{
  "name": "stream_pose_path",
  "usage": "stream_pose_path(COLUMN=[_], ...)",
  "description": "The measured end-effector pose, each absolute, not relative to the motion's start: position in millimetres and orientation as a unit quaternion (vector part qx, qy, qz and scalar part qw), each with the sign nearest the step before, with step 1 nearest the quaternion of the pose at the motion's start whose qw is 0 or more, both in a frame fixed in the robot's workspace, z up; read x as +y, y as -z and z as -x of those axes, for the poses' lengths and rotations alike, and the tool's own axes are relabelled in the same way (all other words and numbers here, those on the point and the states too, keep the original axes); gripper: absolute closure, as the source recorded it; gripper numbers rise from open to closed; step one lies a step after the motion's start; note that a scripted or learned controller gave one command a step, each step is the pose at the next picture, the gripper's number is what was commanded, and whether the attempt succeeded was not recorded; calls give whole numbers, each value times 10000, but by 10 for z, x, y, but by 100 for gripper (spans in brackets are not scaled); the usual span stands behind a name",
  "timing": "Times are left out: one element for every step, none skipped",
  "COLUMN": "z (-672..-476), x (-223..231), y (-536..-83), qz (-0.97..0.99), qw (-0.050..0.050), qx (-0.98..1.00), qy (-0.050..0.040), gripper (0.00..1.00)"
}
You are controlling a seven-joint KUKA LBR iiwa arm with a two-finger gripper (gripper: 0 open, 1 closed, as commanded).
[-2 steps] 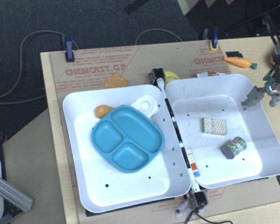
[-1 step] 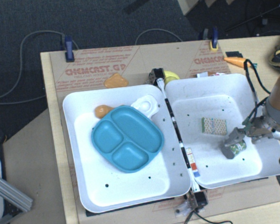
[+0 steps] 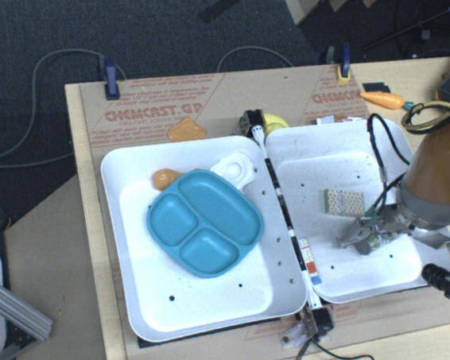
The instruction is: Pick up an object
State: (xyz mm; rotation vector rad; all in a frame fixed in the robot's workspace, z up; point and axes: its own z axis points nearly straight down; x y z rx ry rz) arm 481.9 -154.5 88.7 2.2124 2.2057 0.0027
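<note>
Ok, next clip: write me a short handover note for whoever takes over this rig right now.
Gripper: low in the right bin, beside the patterned card; I cannot tell whether it is open or shut.
Things: blue divided plate, white piece and orange piece in the left bin.
Done: nothing visibly picked up.
Left: grasp one object and lift it.

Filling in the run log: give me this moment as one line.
gripper: low in right bin | nearest: patterned pad, beside it, not held | left bin: blue divided tray | grasp: none seen
</note>
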Motion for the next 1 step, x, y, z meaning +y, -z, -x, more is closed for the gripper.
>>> stream_pose_path(z=[-4847], x=[-1560], y=[-1015], qz=[-7084], qw=[129], qx=[7057], qy=[-30], gripper=[100])
